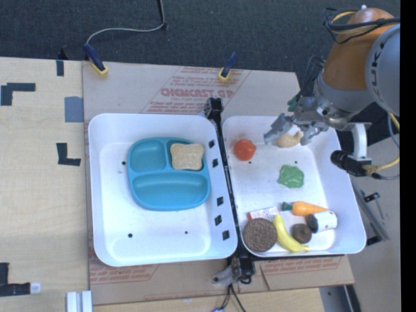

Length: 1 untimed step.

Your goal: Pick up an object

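Observation:
My gripper (290,132) hangs over the far part of the right bin (338,174). A pale beige lump (290,138) sits between its two grey fingers (273,133), which look closed against it. A red tomato (244,149) lies to the left of the gripper. Below it rests a green leafy piece (291,176). Along the bin's near edge are an orange carrot (305,207), a yellow banana (286,234), a brown round patty (260,234), a small brown ball (301,232), a white and black can (323,221) and a red and white packet (263,213).
The left bin (110,220) holds a blue divided plate (168,184) with a slice of toast (187,156) in its far right compartment. A black divider (221,174) runs between the bins. The grey and orange arm (354,64) comes in from the upper right.

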{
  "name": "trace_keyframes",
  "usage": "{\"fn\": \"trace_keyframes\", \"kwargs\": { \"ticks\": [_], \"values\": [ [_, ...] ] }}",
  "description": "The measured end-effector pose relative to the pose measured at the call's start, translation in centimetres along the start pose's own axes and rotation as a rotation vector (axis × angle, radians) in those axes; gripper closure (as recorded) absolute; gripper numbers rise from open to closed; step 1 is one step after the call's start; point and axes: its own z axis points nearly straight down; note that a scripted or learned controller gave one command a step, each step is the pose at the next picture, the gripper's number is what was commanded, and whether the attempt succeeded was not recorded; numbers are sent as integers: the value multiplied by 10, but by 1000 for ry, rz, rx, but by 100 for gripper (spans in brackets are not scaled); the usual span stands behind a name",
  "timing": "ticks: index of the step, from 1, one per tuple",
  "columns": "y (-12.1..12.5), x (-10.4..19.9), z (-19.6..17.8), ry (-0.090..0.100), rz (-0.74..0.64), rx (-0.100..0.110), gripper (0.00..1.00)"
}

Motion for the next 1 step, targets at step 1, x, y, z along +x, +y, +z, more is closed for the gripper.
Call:
{"fn": "trace_keyframes", "kwargs": {
  "ticks": [1],
  "values": [
    [33,25,42,-1,0,1,0]
  ]
}}
